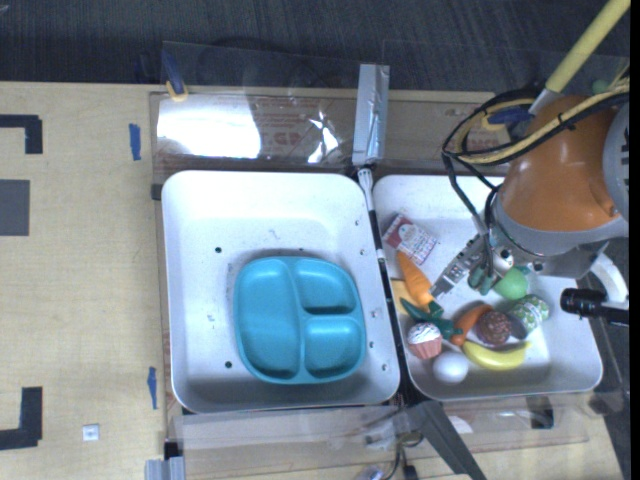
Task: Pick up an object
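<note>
The grey arm with its orange band point(555, 173) reaches in from the right and hangs over the right bin point(580, 373), its wrist bent downward toward the bin floor. The gripper point(470, 268) sits low at the left of the wrist, angled down and to the left, just above the cluster of toy food. Whether the jaws are released or clenched cannot be told, since the metal parts blur together there; nothing is plainly seen between them.

The toy food lies in the right bin. A carrot point(416, 280) lies with its long axis running from upper left to lower right, its green top at the lower end near the bin's left wall. A red and white packet point(411, 236) lies tilted above it. A yellow banana point(497, 356) lies nearly level along the front of the pile, curving upward at its ends. A white egg point(451, 368) rests just left of the banana, and a pink cupcake point(423, 339) sits beside it. A brown round piece point(494, 325) lies just above the banana, a green ball point(513, 285) is close under the wrist, and a green and white piece point(529, 312) lies to its lower right.

The left bin point(200, 218) holds a blue divided plate point(298, 317), its two small compartments to the right. Both bins stand on the pale wooden desk point(75, 268)
</note>
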`<state>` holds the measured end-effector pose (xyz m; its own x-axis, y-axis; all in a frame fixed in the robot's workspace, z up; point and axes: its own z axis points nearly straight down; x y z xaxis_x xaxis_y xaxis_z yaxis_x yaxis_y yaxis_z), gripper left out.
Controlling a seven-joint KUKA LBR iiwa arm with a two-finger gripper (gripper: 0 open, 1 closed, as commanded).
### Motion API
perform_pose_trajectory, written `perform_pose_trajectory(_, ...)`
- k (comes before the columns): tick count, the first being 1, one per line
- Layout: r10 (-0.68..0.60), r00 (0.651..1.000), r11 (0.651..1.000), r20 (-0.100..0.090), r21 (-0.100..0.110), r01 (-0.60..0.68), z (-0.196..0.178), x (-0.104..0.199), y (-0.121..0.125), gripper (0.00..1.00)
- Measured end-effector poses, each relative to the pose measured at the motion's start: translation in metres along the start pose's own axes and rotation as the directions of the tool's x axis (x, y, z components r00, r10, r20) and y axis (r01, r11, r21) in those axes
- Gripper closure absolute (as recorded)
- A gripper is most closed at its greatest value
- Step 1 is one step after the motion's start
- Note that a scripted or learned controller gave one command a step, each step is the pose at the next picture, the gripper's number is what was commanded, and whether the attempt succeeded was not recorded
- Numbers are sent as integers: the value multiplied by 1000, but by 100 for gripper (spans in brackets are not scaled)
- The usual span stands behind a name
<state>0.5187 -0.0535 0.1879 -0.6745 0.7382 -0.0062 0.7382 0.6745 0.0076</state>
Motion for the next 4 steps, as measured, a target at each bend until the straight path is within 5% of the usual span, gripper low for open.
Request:
perform_pose_trajectory(1,-318,948,948,-9,5,318,23,-7,-58,100)
perform_pose_trajectory(2,2,1000,1000,-7,7,-2,73,-17,-69,100)
perform_pose_trajectory(3,372,928,928,-1,7,-372,63,-46,-43,100)
perform_pose_trajectory(4,867,498,498,4,6,-867,-180,3,-18,100)
